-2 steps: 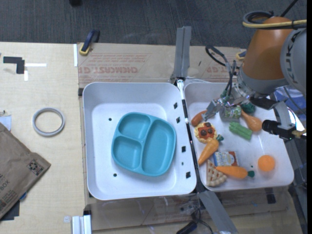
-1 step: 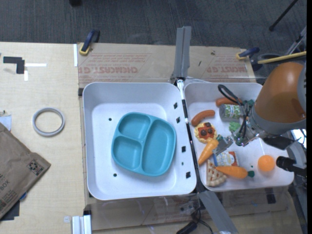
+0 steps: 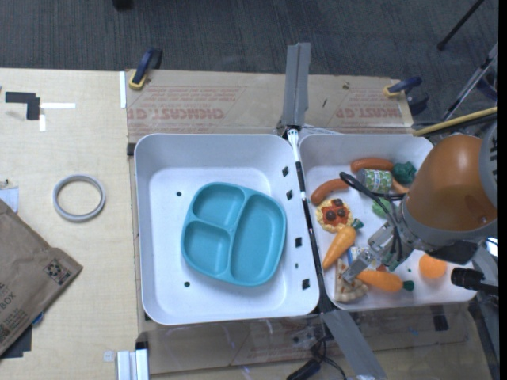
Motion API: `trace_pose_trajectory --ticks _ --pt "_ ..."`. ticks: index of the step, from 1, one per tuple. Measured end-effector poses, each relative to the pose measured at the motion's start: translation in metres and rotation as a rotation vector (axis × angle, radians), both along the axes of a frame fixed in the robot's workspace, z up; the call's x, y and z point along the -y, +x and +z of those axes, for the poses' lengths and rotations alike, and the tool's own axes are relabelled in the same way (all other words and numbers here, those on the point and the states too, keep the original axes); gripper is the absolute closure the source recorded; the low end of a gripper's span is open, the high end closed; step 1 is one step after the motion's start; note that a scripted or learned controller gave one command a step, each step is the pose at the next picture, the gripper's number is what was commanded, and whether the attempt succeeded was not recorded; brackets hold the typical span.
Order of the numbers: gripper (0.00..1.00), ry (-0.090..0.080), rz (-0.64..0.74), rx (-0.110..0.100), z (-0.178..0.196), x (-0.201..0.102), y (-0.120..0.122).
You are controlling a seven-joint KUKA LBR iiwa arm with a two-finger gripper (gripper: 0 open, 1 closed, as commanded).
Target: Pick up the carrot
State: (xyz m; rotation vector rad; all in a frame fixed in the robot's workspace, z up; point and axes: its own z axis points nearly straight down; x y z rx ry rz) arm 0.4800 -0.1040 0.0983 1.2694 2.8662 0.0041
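Lying in the right-hand bin [image 3: 317,153], the carrot [image 3: 339,245] points its narrow tip down and toward the blue plate [image 3: 234,233], which sits in the neighbouring bin; the carrot is just on the far side of the divider from that plate. A second carrot [image 3: 383,280] lies farther from the plate, lower in the same bin, with a green stub at its end. The claw [image 3: 369,258] sits between the two carrots, low over the clutter, and I cannot tell whether its fingers are apart or together, nor whether anything is caught in them. Just above the near carrot is a pizza slice toy [image 3: 334,212], and a cracker-like piece [image 3: 347,283] lies below it. With things packed this tight, my worry is that the claw closes on the neighbouring toy or nudges the carrot aside. Two carrots also invite grabbing the wrong one, or neither.
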Motion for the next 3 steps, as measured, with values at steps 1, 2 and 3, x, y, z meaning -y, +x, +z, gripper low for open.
trace_pose_trajectory --ticks 1,2,3 --pt "1.0 0.001 -0.002 0.005 0.01 0.0 0.002" --pt "0.0 0.001 -0.002 0.005 0.01 0.0 0.002" --pt "0.0 -0.001 0.262 -0.004 -0.006 -0.006 0.078"
